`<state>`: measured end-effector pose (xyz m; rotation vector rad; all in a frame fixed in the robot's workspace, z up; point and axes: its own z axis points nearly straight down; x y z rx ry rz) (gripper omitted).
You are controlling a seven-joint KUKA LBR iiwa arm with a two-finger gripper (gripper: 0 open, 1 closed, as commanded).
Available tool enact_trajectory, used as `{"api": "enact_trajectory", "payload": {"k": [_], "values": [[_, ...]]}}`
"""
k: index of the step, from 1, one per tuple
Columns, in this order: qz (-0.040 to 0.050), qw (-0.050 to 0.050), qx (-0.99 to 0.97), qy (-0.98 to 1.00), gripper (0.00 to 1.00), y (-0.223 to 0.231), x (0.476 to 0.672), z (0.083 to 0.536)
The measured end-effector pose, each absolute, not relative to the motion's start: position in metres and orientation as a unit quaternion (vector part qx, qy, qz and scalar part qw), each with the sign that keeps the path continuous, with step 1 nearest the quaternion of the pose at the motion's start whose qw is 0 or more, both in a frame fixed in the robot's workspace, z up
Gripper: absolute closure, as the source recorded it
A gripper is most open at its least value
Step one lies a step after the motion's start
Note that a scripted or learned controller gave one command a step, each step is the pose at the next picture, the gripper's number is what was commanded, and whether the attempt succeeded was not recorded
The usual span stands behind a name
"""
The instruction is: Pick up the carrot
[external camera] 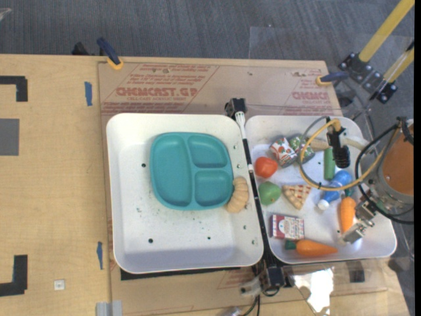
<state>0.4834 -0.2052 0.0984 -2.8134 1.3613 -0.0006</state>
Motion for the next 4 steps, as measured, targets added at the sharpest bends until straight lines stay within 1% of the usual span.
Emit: {"api": "enact_trajectory", "payload": {"k": [1, 2, 3, 4], "values": [[0.0019, 0.01, -0.885, 0.466, 0.0, -0.203, 0.488, 0.089], [-0.0008, 0.011, -0.884, 0.468, 1.0, -0.203, 0.49, 0.1], [0.0001, 0.011, -0.883, 0.469, 0.0, -0.203, 0.49, 0.1], [-0.0031, 0.003, -0.968, 0.252, 0.0, -0.183, 0.483, 0.089]]}}
